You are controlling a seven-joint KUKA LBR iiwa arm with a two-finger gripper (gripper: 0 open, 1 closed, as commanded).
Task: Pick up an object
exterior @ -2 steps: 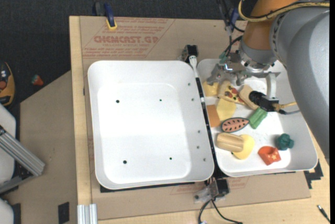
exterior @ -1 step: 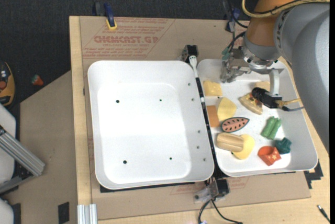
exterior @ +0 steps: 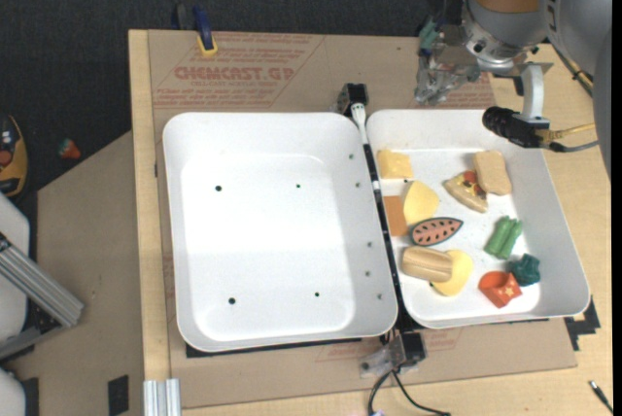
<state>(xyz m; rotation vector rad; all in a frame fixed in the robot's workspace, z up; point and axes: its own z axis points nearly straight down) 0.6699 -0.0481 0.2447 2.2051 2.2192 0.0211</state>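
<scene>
The fingers of the two-finger gripper (exterior: 439, 79) hang above the far rim of the right shallow white bin (exterior: 559, 239); whether they are spread or pressed together I cannot tell. The toys lie crowded together, so a descent could clip two at once and lift neither. The nearest thing, a pale yellow cheese-like block (exterior: 394, 163), sits just below and left of them, inside that bin.
</scene>
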